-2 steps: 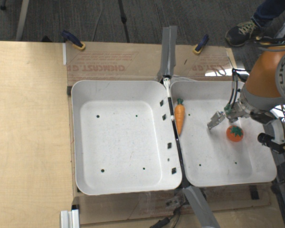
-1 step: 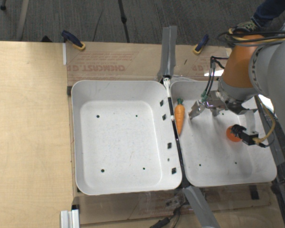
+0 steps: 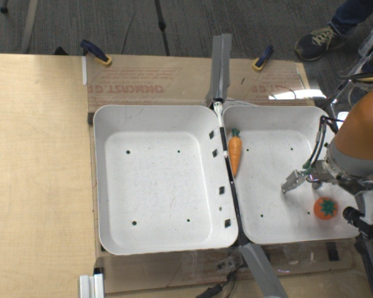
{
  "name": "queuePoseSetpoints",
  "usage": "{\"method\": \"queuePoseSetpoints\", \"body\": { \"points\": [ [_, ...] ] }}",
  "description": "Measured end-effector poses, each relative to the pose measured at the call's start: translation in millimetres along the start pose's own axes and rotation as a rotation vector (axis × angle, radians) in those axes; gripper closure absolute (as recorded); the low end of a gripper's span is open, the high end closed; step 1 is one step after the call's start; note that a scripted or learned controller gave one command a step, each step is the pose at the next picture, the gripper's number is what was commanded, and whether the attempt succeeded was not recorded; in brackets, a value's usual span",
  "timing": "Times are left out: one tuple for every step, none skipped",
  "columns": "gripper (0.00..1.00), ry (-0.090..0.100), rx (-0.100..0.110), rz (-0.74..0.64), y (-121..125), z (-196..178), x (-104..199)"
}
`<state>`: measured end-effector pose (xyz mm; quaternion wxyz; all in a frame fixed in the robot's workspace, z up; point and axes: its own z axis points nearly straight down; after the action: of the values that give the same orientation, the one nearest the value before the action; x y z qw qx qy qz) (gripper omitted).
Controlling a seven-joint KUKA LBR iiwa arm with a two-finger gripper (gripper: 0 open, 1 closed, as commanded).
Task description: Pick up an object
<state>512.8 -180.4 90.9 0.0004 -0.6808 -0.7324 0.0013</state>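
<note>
end effector point(image 3: 292, 184): being hovered low over the right bin point(image 3: 280, 228), grip state cannot be told
tomato point(image 3: 325, 208): lying beside it, ungrasped
carrot point(image 3: 234, 151): lying against the divider wall

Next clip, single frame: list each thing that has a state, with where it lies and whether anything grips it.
Carrot: lying flat in the right bin, against its left wall, green top pointing away from the camera, ungripped.
Tomato: resting on the right bin's floor near the front right corner, ungripped.
Gripper: low over the right bin's floor, left of the tomato, nothing seen in it.
Left bin: level on the bench, beside the right bin.
</note>
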Motion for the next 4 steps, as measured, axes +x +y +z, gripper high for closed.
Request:
{"method": "queuePoseSetpoints", "body": {
  "points": [
    [0.0,0.001,0.0,0.141,52.8,-0.2,75.6],
    [0.0,-0.001,0.0,0.23,149.3,-0.7,54.3],
    [0.0,0.001,0.001,0.186,74.7,-0.4,69.9],
    [0.0,-0.001,-0.001,0.195,149.2,-0.9,73.2]
  ]
}}
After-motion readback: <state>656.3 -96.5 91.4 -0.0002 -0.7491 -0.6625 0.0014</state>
